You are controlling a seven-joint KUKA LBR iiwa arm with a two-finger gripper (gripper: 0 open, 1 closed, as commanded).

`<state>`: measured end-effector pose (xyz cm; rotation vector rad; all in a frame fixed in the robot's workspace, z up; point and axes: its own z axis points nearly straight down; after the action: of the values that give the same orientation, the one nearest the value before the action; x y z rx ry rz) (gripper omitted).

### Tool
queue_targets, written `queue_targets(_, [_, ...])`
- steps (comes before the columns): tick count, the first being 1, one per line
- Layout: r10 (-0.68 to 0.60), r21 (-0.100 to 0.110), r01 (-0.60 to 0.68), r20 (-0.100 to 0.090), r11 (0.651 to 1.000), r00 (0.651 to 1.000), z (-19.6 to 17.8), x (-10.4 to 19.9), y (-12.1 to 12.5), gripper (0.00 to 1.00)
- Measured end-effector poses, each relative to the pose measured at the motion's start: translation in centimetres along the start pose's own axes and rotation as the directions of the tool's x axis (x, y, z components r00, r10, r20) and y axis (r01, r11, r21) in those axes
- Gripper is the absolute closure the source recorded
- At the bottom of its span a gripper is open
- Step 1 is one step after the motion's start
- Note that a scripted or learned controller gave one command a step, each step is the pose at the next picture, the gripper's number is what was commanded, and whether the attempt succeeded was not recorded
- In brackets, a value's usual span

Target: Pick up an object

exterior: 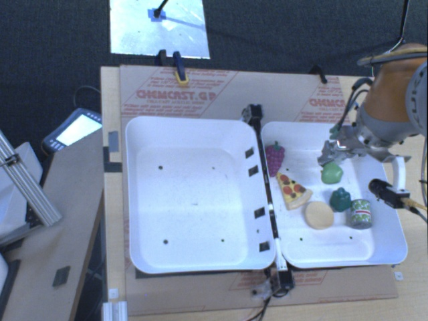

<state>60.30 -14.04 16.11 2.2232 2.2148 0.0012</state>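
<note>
A: So where are we with the green apple (332, 174)?

B: It's in the right bin (384, 246), sitting right under the gripper (329, 154). We can't tell if it's gripped.

A: Anything else in there?

B: Grapes (275, 156), pizza slice (293, 190), tan round thing (319, 215), dark green pepper (340, 198), small can (361, 214). We see the left bin (144, 136) beside it.

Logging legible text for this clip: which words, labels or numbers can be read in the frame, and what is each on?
"CHEMCAST G P": red print on the brown board under the bins, left part.
"CHEMCAST": same print, partly cut off, on the board's right part.
Small can label: too small to read.
Lit device screen at left: washed out, unreadable.
</note>
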Motion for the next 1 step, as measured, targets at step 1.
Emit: queue_targets(1, [-0.013,-0.002,0.013,-0.002,1.0,1.0,-2.51,6.68,1.89,1.0])
